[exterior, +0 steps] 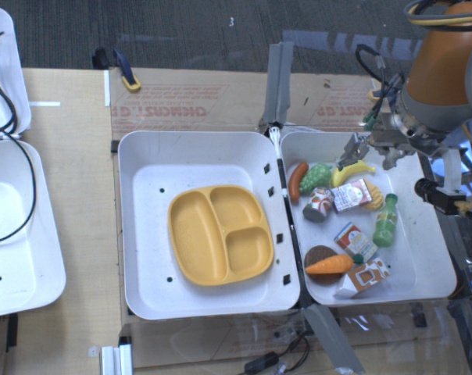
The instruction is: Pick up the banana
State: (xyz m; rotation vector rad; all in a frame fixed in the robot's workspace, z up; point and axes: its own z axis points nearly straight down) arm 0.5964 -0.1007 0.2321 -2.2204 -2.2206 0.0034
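You have two white bins on the bench: the left bin (pixel 134 233) and the right bin (pixel 431 264).

Left bin, count one item: one yellow divided plate (pixel 220 234) with three compartments.

Right bin, your counts by kind:
- one banana (pixel 352 173), far side
- one sausage (pixel 297 180), far left
- one green leafy vegetable (pixel 317 176)
- one green bottle (pixel 385 223), right
- one carrot (pixel 328 266), near
- one brown round cookie (pixel 320 254), partly under the carrot
- three small printed packets: (pixel 351 195), (pixel 355 241), (pixel 365 276)
- one small can or jar (pixel 319 205), kind unclear

One arm with one gripper (pixel 366 148).
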